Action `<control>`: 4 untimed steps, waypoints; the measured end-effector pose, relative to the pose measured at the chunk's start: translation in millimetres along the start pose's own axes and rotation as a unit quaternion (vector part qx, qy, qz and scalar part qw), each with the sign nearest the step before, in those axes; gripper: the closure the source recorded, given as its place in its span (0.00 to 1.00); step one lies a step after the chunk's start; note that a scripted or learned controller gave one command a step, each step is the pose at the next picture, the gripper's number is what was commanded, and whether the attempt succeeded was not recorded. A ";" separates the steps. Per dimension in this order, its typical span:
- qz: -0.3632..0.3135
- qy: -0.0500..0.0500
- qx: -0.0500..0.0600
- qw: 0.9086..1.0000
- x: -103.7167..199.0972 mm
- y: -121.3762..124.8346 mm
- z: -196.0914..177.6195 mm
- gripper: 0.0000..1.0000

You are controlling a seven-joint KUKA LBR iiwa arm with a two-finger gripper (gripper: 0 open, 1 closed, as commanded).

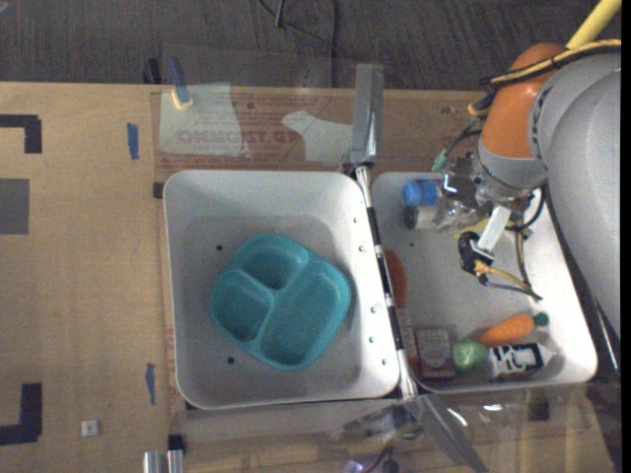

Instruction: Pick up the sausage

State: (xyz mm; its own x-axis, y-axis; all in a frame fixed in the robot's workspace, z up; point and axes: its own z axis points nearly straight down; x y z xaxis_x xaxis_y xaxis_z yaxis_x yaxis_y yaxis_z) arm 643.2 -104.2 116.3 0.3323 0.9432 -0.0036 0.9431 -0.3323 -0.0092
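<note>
The sausage (396, 276) is a slim reddish-brown piece lying lengthwise against the left wall of the right bin (577, 304). My gripper (444, 211) hangs over the far part of that bin, below the arm's orange band. It is up and to the right of the sausage and well apart from it. A small blue object (421, 191) lies just to the gripper's left.
An orange carrot (513, 328), a green item (469, 354), a black-and-white carton (519, 361) and a brownish packet (434, 349) crowd the right bin's near edge. The left bin (187, 264) holds a teal divided plate (282, 299).
</note>
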 end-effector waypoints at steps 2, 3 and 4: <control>0.312 0.003 -0.003 0.950 42.8 -15.8 -68.3 1.00; 0.495 0.005 -0.003 0.869 85.5 -22.1 -68.4 1.00; 0.484 0.003 -0.002 0.875 6.1 0.1 -143.7 1.00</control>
State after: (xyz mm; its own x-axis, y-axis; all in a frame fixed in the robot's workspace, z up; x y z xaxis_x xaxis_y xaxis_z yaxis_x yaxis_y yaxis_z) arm 646.7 -98.4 260.0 0.9757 0.2191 -0.0021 0.2191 -0.9757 -0.0012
